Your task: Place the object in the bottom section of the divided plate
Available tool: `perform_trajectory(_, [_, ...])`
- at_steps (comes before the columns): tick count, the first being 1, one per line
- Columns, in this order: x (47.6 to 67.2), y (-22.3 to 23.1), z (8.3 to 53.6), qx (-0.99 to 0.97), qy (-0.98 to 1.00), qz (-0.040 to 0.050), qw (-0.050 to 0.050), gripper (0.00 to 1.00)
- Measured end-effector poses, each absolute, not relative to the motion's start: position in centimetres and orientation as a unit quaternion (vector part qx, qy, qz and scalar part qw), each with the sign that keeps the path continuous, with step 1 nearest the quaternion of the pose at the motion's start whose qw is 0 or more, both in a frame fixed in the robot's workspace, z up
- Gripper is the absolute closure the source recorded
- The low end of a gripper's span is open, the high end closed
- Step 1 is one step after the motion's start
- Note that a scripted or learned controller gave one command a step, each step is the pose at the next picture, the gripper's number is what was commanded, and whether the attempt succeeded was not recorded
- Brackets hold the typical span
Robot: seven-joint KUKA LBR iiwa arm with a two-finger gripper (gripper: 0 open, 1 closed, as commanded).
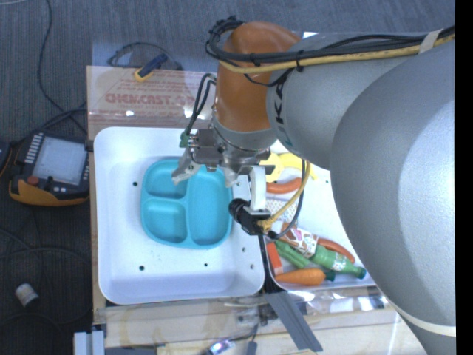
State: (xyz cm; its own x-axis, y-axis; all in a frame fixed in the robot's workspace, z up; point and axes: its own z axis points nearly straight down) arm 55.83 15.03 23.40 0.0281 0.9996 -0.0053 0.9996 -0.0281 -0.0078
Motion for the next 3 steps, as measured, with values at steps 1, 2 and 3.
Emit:
perform_trajectory(1, [55.83, 15.03, 23.40, -0.717, -0.697, 0.0046, 0.001, 0.00])
perform_trajectory(2, [55.83, 15.03, 23.40, -0.717, -0.697, 0.0046, 0.001, 0.00])
perform_trajectory(3, [55.83, 15.03, 23.40, -0.717, -0.697, 0.0046, 0.001, 0.00])
